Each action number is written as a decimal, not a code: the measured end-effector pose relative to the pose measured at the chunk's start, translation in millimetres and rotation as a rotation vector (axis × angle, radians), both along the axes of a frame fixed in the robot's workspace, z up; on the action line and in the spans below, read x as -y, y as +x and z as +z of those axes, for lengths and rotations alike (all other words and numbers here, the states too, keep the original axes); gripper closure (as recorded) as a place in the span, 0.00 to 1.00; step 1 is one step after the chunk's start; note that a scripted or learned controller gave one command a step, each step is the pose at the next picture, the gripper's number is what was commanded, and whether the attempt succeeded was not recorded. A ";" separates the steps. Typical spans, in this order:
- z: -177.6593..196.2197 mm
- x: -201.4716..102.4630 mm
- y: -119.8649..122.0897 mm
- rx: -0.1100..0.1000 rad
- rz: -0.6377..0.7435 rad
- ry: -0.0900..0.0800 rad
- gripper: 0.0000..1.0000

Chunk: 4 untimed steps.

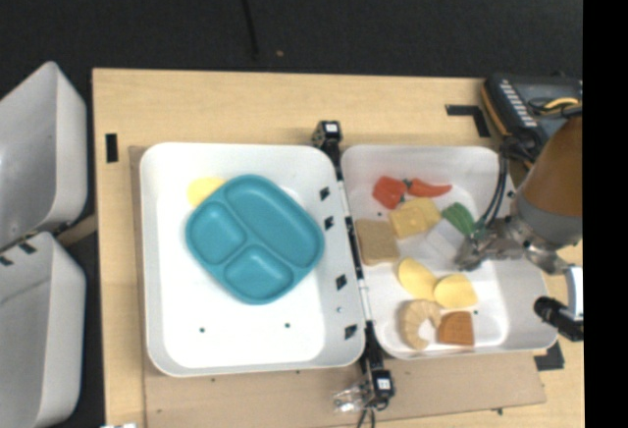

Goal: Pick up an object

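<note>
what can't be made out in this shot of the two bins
1. Yellow object in the left bin, camera view: partly hidden by the blue plate, so its shape is unclear.
2. Gripper, camera view: small and blurred; whether it holds anything cannot be told.
3. Green object in the right bin, camera view: small and blurred, so what it is cannot be told.
</note>
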State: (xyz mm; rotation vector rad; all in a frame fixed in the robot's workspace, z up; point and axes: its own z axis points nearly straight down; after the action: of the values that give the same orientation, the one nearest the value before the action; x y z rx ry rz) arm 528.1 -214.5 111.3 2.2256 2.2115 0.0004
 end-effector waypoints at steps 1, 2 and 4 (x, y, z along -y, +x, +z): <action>43.3 -1.0 3.1 0.001 0.010 0.000 1.00; 106.7 6.3 3.3 0.005 0.008 -0.002 1.00; 140.2 -47.7 0.4 0.000 0.014 0.003 1.00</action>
State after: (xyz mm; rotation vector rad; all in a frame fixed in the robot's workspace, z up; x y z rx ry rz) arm 528.5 -166.8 251.5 2.2117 2.2283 0.0041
